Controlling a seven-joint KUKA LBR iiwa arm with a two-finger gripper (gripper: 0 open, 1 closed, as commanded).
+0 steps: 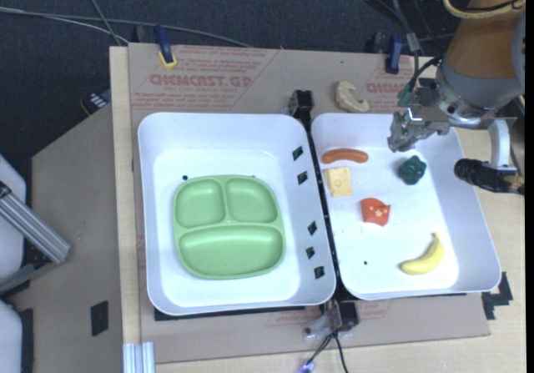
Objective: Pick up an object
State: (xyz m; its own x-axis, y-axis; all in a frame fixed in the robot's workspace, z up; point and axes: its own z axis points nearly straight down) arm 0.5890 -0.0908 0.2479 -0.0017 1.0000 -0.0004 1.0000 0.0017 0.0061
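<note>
The gripper (pixel 401 139) hangs over the far end of the right bin (pixel 471 234), and I can't tell whether the jaws are parted or closed. The nearest thing, a dark green toy (pixel 411 169), lies just beside and nearer the camera; the sausage (pixel 345 156) lies off to the left.

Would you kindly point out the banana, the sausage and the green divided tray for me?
banana (pixel 423 256): camera view, middle of its curved body.
sausage (pixel 345 156): camera view, middle of its length.
green divided tray (pixel 229 224): camera view, ridge between its compartments.
</note>
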